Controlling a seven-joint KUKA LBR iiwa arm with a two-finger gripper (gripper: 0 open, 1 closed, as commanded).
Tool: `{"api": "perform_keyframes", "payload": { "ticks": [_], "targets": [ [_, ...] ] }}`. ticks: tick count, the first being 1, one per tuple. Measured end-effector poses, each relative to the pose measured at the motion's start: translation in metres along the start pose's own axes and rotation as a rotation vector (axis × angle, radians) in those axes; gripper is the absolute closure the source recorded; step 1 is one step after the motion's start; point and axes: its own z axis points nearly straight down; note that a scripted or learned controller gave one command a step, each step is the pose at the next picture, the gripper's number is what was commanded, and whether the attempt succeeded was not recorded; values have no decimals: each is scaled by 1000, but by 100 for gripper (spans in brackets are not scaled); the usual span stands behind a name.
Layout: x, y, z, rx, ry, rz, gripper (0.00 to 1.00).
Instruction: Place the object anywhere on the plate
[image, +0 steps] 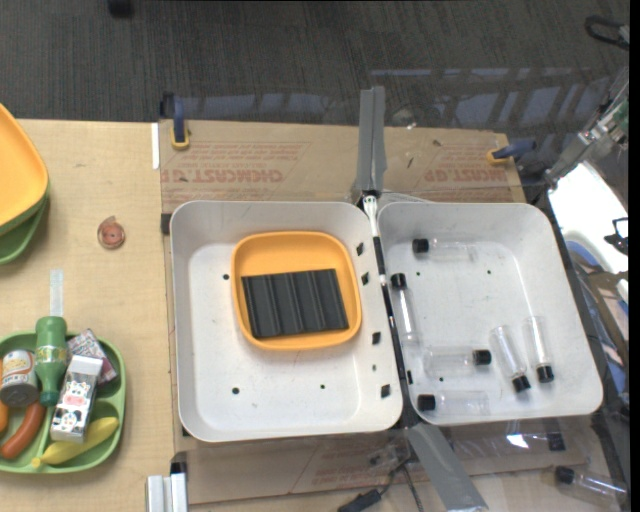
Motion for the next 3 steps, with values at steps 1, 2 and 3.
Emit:
{"api": "perform_keyframes", "payload": {
  "ticks": [1, 2, 3],
  "targets": [
    [0, 0, 10, -1, 2, -434, 0],
    [4, -6, 28, -3, 2, -813, 0],
    [5, -9, 10, -5, -2, -1125, 0]
  ]
}}
